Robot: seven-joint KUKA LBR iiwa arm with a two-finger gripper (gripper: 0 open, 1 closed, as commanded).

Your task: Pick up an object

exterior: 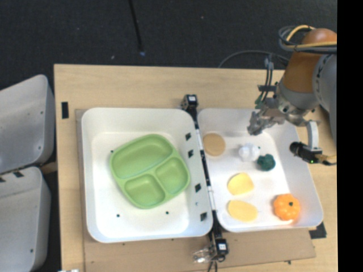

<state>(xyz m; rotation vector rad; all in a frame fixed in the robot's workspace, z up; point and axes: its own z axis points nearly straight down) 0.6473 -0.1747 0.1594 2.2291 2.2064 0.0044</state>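
Near-edge yellow piece (242, 210) and orange pumpkin (286, 207) lie in right bin (303, 177), green divided plate (150, 170) in left, gripper (258, 123) hovering far side, holding nothing.

Grey arm (324, 89) with an orange band (303, 67); thin cables loop above; small grey claw (256, 123).

Two bins (91, 152), one tray (149, 170), six objects (240, 183)

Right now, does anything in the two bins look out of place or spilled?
Nothing stands out. The green divided plate lies flat, turned at a slant, in the left bin. The small food pieces sit apart in the right bin, below the claw.
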